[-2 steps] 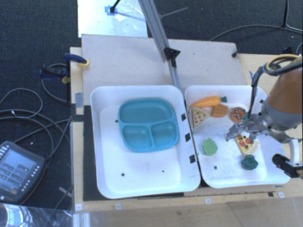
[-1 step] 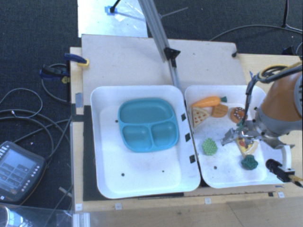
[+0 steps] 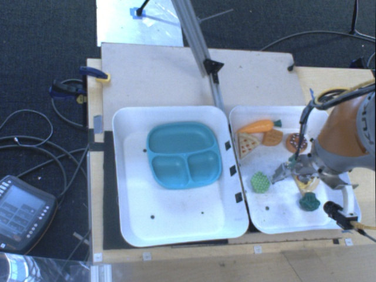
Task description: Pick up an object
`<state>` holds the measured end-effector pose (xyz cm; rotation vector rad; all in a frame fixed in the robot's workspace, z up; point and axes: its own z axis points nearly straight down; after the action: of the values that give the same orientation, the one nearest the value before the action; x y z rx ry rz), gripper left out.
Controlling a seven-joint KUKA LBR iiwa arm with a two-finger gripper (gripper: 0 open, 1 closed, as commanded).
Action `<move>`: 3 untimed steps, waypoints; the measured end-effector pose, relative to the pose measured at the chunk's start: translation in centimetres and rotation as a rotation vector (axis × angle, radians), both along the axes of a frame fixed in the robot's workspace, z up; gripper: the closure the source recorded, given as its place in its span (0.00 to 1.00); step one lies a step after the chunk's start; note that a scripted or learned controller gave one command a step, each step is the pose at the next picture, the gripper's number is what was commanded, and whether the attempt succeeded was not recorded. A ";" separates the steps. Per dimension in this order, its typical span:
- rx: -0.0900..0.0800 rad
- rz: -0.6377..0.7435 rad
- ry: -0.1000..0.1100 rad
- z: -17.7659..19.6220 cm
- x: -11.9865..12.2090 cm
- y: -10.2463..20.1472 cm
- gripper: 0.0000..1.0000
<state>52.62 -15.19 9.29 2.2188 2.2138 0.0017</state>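
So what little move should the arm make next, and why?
Probably lower straight down a little. The hand hovers in the right bin over a yellowish piece, with a dark green toy just beside it, and nothing is visibly gripped yet.

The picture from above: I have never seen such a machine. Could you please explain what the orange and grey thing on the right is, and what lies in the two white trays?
One camera looks down at a slant on a bench with two shallow white bins. The grey and orange thing is a robot arm, reaching in from the right. Its hand hangs over the right bin, low among the toys; I cannot tell whether it grips anything. That bin holds small play food: a toy carrot, a wedge like a pizza slice, a brown round piece, a reddish round piece, a bumpy green ball, a dark green lump and a yellowish piece partly under the hand. The left bin holds a blue divided plate.
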 end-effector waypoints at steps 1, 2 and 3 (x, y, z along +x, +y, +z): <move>0.001 -0.001 -0.004 1.2 0.1 0.0 1.00; 0.003 0.007 -0.001 7.3 -0.4 0.1 1.00; 0.003 0.010 -0.001 11.8 0.0 0.7 1.00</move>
<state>52.66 -14.54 21.10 2.2093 2.2256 0.0056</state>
